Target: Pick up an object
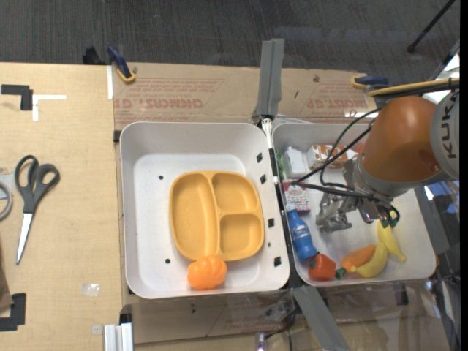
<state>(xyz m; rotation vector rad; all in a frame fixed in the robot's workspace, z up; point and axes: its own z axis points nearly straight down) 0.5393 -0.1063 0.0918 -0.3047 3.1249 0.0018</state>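
Note:
My gripper hangs low over the middle of the right bin, under the arm's orange band. Its metal fingers point down at the white floor with nothing visible between them. A blue bottle lies just left of it, along the bin's left wall. A red pepper, an orange carrot and yellow bananas lie near the bin's front edge, below and right of the gripper. Small packets sit at the bin's back left.
The left bin holds a yellow divided plate and an orange fruit at its front. Scissors lie on the bench at far left. Black cables run from the arm across the right bin.

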